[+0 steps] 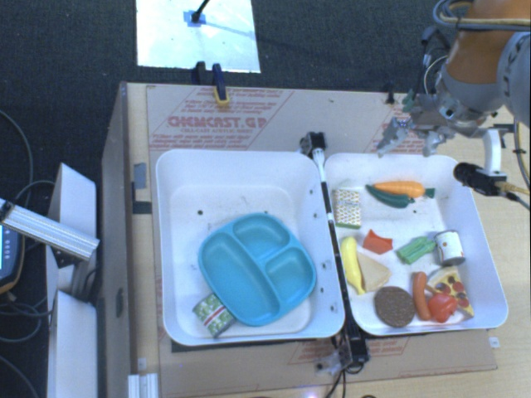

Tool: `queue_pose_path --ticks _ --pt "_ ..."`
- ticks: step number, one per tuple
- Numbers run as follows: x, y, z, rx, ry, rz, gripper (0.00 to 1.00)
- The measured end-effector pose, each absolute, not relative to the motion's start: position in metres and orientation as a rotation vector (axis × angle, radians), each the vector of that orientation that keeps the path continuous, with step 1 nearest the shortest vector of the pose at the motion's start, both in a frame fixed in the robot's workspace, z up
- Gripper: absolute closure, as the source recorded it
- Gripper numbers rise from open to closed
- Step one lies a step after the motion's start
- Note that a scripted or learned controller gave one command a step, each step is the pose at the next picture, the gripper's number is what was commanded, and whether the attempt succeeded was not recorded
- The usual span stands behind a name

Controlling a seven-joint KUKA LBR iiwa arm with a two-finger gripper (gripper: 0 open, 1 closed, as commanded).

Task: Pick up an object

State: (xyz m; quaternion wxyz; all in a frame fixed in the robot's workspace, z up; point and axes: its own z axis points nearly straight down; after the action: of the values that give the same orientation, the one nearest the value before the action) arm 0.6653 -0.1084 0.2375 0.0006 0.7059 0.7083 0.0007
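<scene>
Orange carrot [401, 188] lies at twelve o'clock in the right bin [489, 264], nearest the gripper [412, 136], which hangs released and empty above the rim; bring it straight down, centred.

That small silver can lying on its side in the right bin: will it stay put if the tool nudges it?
Probably not. The small silver cylindrical can lies on its side, so it may roll. It looks rigid and smooth, perhaps slippery. The green block beside it might stop it rolling left.
</scene>
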Motion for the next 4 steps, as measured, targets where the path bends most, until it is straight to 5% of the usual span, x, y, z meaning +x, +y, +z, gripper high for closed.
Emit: queue_pose_path --ticks 1,2,3,4 --pt "0.624 -0.147 0.134 2.22 2.223 -0.001 0.0" --pt "0.666 -0.151 0.1 2.205 2.216 0.017 0.0" --pt "0.667 -0.153 0.112 2.199 2.212 0.018 1.0" --pt "0.667 -0.153 0.112 2.199 2.212 0.018 0.0"
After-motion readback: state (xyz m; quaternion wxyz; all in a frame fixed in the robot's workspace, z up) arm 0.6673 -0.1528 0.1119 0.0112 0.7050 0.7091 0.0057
